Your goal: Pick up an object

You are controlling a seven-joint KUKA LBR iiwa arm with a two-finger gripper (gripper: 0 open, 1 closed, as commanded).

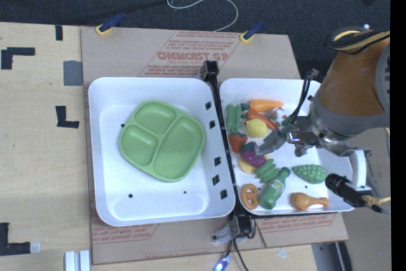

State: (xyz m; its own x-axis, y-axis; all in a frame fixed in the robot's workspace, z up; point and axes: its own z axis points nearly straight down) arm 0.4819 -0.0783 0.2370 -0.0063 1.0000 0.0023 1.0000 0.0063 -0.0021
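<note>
1. Down in the right bin [231, 91], the tool [265, 145] reaches in from the right, its tip low over the toy pile; whether it is spread or pressed together cannot be told.
2. Just beneath the tip lies a purple toy [251, 154], with a yellow lemon [257, 128] just above it.
3. Near these sit a green bottle [274, 187], a pretzel [248, 195], a bumpy green fruit [309, 172], a chicken leg [307, 202] and an orange carrot [265, 105].
4. Behind the tool, the arm's orange band [355, 82] rises at the right.
5. Beside it, the left bin [98, 155] holds a green divided plate [162, 141].
6. Both bins rest on cardboard [190, 51] laid over the desk [38, 155].
</note>
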